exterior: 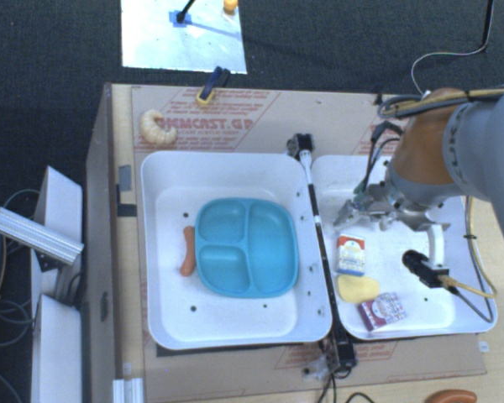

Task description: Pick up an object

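You have nothing lifted yet: the gripper [363,211] hangs low in the right bin [466,321] just above the carton [350,254], whether apart or together you cannot tell, so the whole pick remains.

A white sheet [183,23] lies on the dark floor beyond the bench, bearing a small orange ball [229,5]. A cream, ridged, curved object [157,128] and a yellow-and-blue tool [212,86] rest on the bench's cardboard surface [235,120]
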{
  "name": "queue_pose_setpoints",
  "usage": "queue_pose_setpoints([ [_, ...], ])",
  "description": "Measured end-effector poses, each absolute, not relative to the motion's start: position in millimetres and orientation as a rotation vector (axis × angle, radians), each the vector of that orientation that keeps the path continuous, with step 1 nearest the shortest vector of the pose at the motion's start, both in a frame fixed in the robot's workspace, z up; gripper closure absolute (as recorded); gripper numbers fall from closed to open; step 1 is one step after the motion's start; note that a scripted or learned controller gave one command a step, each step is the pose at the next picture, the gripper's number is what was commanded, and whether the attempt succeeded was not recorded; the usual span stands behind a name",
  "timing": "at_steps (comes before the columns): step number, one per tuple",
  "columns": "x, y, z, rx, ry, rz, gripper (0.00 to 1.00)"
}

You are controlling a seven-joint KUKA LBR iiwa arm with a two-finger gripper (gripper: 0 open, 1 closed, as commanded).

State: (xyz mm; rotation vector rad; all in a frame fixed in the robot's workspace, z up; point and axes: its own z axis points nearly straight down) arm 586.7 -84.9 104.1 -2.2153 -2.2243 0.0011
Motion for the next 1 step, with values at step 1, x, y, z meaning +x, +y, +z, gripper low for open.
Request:
queue_pose_setpoints([
  [1, 654.6, -123.9, 97.5, -2.219, -2.228, -0.002, 0.0],
])
